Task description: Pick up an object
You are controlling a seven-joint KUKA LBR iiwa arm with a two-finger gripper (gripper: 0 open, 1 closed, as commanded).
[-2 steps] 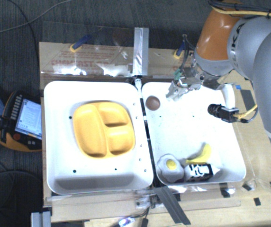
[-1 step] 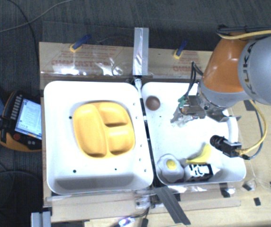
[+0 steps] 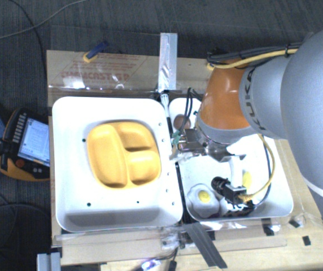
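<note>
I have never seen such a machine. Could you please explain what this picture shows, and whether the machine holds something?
One camera, fixed above a bench, looks down at a slant. The big grey and orange shape is a robot arm, reaching in from the right. The left white bin holds a yellow divided tray. The arm hangs over the right bin, where a white round thing with a yellow centre and a small brown object lie. Its gripper is near the wall between the bins; I cannot tell whether it holds anything.
</note>
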